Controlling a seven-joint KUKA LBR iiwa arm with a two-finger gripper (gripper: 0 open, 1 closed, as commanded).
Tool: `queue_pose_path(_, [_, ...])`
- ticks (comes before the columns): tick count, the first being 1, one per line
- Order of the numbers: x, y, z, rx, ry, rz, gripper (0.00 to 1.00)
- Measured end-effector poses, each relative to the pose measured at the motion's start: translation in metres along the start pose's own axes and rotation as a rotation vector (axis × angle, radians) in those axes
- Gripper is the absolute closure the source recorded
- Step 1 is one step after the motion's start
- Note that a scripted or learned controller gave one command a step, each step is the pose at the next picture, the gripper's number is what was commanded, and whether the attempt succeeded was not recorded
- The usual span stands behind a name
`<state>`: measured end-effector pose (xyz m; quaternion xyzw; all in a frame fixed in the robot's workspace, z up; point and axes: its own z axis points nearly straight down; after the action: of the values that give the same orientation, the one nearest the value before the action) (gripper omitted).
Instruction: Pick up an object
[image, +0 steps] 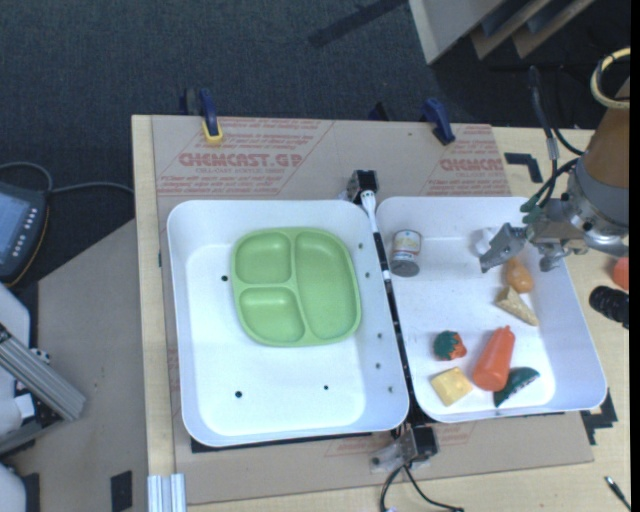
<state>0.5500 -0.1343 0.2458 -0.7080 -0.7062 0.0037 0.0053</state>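
Gripper: grey two-finger gripper (524, 250) over far part of right white shallow bin (590, 370); fingers spread wide, nothing btwn them.
Bins: 2, side by side; left white shallow bin (200, 360) well left of gripper.
Tray: 1 pale green 3-compartment plastic tray (296, 286), in left bin, well apart from gripper.
Can: 1 small silver tin can (405, 252), left of gripper, near bin divider.
Orange ball: 1 small orange round piece (517, 275), just below gripper, close to fingers.
Wedge: 1 tan wedge-shaped piece (518, 306), below the ball.
Carrot: 1 orange toy carrot w/ dark green top (495, 362), further toward near edge.
Tomato-like: 1 small red-and-green toy veg (449, 345), below-left of gripper.
Cheese: 1 yellow block (451, 385), near edge, farthest from gripper.
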Motion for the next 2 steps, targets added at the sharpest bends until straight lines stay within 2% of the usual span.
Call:
queue_pose_path(1, [0.0, 0.002, -0.007, -0.013, -0.002, -0.003, 0.0])
queue_pose_path(2, [-0.004, 0.003, 0.037, -0.007, -0.001, -0.002, 0.0])
